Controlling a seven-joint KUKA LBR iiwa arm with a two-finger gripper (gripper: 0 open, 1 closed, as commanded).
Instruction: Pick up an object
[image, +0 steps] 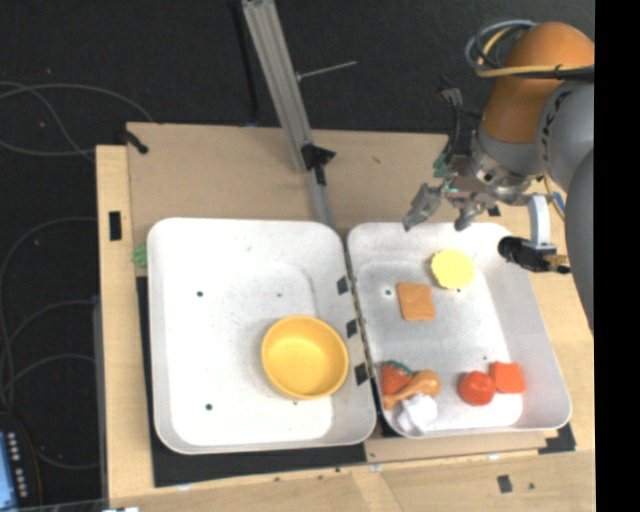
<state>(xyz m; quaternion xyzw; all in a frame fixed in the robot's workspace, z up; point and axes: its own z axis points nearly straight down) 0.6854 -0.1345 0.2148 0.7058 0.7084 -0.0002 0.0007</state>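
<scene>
1. Gripper (440, 217): hung spread and unladen over the right bin's (525, 320) far edge.
2. In that bin: yellow disc (452, 268) nearest the gripper, tan block (415, 302) just beside it.
3. Along the near edge: red ball (476, 388) touching orange cube (508, 377); orange toy (410, 383) and white lump (419, 411) together.
4. In the left bin (200, 300): yellow bowl (304, 357).

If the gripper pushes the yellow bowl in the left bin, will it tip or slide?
The yellow bowl looks wide and low, so it would probably slide rather than tip. Its smooth, round rim may slip from the fingers. It seems light, likely plastic.
</scene>
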